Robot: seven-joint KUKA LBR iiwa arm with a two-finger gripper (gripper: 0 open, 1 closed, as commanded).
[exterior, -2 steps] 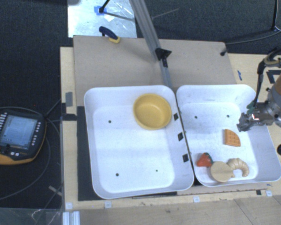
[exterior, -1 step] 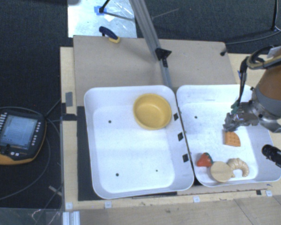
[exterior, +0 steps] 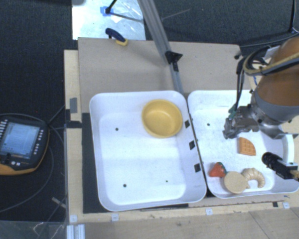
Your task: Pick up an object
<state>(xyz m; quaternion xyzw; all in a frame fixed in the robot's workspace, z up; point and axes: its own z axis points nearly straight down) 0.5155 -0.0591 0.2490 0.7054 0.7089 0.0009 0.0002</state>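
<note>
Nothing has been lifted yet, as far as the view shows: every candidate object lies on a bin floor. The tool [exterior: 232,128] hangs low over the right bin [exterior: 209,103], above a bare patch of its floor and just beside the waffle piece [exterior: 246,146], which lies slightly nearer the table's front edge and apart from the tool. Whether the tool is spread or closed cannot be told here, since its dark body hides the tips, and no object is seen between them. Toward the front of the same bin sit a strawberry [exterior: 218,170], a round cracker [exterior: 235,182] and a croissant [exterior: 254,177], clustered close together, the cracker touching or nearly touching its neighbours. A yellow bowl [exterior: 162,118] rests in the left bin [exterior: 119,183], against its back right corner. My reading is that the task is at the approach stage: the tool is down near the waffle piece, the likeliest target, but the grasp and the lift both remain to be done.
</note>
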